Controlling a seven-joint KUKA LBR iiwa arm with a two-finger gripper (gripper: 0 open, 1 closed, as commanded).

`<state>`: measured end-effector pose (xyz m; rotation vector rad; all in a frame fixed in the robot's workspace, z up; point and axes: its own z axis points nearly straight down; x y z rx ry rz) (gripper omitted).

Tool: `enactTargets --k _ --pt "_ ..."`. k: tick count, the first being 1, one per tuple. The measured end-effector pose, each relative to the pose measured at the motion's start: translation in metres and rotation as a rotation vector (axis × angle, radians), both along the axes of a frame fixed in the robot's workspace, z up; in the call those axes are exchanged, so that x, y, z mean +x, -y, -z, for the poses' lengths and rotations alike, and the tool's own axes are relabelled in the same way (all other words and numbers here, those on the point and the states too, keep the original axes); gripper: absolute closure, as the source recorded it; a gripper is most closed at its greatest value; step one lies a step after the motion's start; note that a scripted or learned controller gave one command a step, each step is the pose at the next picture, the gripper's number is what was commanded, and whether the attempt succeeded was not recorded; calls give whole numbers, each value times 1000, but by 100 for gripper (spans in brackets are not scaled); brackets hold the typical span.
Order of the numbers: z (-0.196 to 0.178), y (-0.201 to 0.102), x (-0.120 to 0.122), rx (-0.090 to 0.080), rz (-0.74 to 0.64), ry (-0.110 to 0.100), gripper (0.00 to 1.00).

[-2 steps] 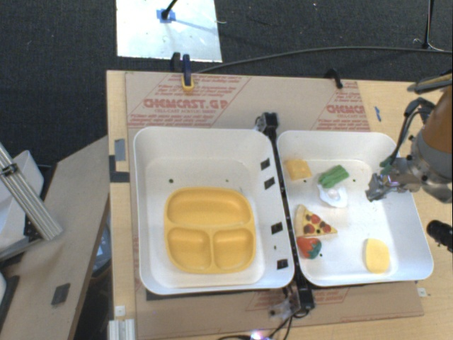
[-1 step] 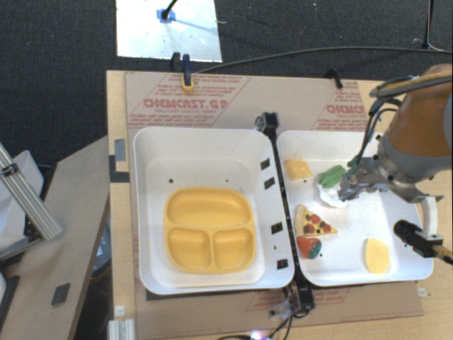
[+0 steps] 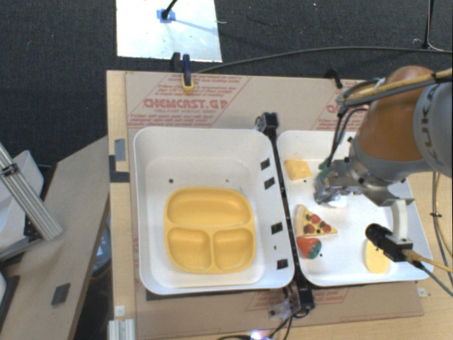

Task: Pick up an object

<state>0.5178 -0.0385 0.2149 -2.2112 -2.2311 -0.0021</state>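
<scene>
In the right bin (image 3: 311, 271) lie a yellow cheese-like square (image 3: 298, 169), a toy pizza slice (image 3: 316, 224), a red strawberry-like piece (image 3: 308, 247) and a pale yellow oval piece (image 3: 376, 260). My gripper (image 3: 330, 193) hangs low in that bin, just right of the cheese square and above the pizza slice. Its tips are small and dark against the bin floor, and I see nothing between them.
The left bin (image 3: 152, 190) holds a yellow three-compartment tray (image 3: 209, 229). Black clips line the wall (image 3: 277, 204) shared by the two bins. Both bins rest on a cardboard sheet (image 3: 212, 98). A white paper (image 3: 167, 20) lies on the dark floor beyond.
</scene>
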Motion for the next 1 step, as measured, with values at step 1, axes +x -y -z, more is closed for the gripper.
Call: enactTargets --k 1 --pt "1 -54 -2 0 0 0 100"
